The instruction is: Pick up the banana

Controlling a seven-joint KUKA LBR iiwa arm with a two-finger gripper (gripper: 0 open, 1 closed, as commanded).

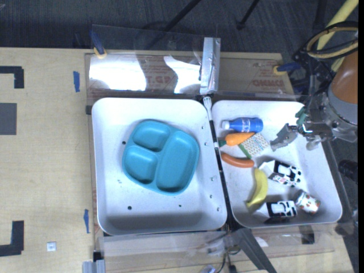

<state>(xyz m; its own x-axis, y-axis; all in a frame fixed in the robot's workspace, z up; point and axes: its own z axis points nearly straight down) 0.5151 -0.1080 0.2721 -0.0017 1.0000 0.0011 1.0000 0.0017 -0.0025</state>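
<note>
Jaws (297, 134) hover up-right of the banana (259, 189), well apart.

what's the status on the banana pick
Gripper open, above right bin's upper right, holding nothing. Banana lies free, lower middle of bin. Hot dog and black-and-white toy close beside it.

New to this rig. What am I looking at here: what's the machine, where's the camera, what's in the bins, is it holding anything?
One fixed camera looks down at a slant on a bench with two shallow white bins. The left bin holds a blue divided tray. The right bin holds the banana, which is the target, plus a carrot, a blue bottle, a sausage-like piece, a patterned packet, two black-and-white toys and a small white and red toy. The grey arm reaches in from the right; its gripper sits above the right bin's upper part, apart from the banana. Nothing shows between its fingers.
</note>
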